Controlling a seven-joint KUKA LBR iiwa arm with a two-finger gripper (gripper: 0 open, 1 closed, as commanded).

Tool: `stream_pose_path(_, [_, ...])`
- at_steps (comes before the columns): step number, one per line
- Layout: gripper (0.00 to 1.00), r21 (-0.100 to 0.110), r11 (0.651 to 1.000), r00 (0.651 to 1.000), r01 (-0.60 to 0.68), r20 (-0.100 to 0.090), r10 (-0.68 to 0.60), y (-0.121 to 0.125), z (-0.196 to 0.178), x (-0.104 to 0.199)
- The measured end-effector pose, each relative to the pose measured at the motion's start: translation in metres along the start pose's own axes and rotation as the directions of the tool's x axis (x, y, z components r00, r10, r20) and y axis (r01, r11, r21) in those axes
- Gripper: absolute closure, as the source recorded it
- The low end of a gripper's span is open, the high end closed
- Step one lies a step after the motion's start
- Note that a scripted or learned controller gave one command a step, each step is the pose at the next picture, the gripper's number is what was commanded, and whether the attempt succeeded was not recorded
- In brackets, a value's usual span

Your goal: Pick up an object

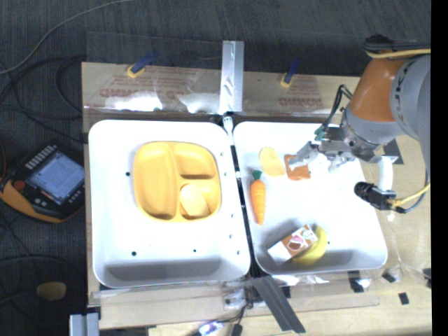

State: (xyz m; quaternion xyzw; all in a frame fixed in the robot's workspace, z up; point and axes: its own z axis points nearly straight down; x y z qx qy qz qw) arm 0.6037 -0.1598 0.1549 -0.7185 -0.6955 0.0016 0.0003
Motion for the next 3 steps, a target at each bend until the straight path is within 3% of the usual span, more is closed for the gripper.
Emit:
stream_pose_path(1, [0.00,-0.015,1.000,1.000,-0.012,0.004,0.012,0.026,0.064,0.005])
stream_pose_path(2, [1.00,-0.013,1.000,1.000,-0.010,0.005,0.010,0.026,0.055,0.005])
stream_pose_path(3, [1.00,-0.002,0.992,0.992,0.124,-0.002,-0.124,0.010,-0.054,0.046])
